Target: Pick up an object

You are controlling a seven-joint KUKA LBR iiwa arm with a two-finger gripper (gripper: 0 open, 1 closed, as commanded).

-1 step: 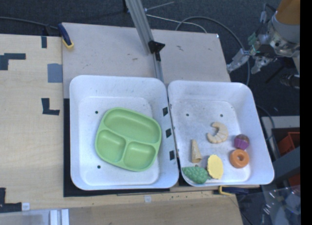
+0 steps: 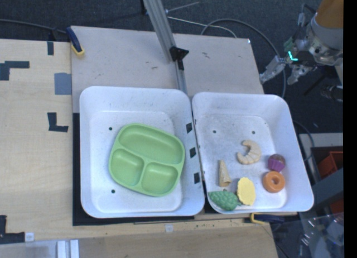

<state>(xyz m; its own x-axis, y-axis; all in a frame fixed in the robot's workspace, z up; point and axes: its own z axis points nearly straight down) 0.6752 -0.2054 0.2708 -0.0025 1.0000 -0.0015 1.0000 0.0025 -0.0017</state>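
Hovering gripper (image 2: 283, 71) sits past the right bin's (image 2: 290, 118) far corner, fingers spread, nothing between them. Croissant (image 2: 249, 152), donut (image 2: 274, 181), broccoli (image 2: 223, 200) lie inside.

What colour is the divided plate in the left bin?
Light green; the divided plate shows clearly in the camera view.

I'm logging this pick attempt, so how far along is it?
Nothing looks done yet. The arm's hand hangs outside the right white bin's far right corner, above the bench, with nothing visibly between its fingers. The tan croissant, purple ball, orange ring and yellow piece lie in that bin. Descent, grasp and lift remain.
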